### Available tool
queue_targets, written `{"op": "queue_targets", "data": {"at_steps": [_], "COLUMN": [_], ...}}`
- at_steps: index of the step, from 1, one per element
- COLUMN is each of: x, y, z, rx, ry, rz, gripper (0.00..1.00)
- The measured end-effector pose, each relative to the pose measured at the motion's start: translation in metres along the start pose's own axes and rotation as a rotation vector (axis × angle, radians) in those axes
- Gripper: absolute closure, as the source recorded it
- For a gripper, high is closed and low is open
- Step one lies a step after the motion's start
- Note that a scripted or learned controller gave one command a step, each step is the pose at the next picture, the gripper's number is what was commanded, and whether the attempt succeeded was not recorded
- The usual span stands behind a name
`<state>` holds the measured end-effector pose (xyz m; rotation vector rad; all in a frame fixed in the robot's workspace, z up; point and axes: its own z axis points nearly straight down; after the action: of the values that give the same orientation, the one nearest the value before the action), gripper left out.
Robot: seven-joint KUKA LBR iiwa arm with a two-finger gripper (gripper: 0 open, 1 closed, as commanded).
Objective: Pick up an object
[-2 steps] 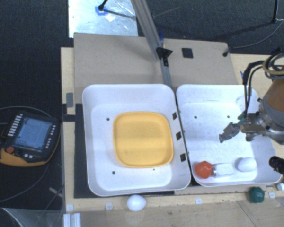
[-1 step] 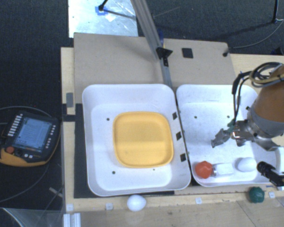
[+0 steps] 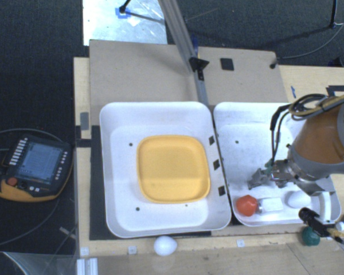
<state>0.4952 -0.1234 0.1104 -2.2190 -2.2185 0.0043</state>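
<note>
Lying just below the claw [image 3: 262,178] in the right bin [image 3: 241,130], a red ball [image 3: 246,205], ungripped; claw's state unclear.

Single fixed cam above the tan worktop [image 3: 241,79], angled down, mid-distance. Both shallow white plastic bins [image 3: 117,153] fully in frame; grey-and-orange arm [image 3: 324,142] enters from frame right.

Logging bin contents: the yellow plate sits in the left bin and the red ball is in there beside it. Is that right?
Not quite. The camera view shows the yellow plate in the left bin, but the red ball lies in the right bin, near its front edge, below the gripper.
</note>
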Motion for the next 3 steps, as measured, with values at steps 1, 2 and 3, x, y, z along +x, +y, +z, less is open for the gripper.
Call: {"op": "queue_targets", "data": {"at_steps": [1,2,3], "x": [0.0,0.0,0.0], "y": [0.002,-0.003,-0.002], "z": [-0.013,-0.056,-0.108], "rx": [-0.006,-0.008,-0.01], "ry": [-0.001,-0.001,-0.001], "rz": [0.0,0.0,-0.001], "gripper": [1.0,1.0,1.0]}}
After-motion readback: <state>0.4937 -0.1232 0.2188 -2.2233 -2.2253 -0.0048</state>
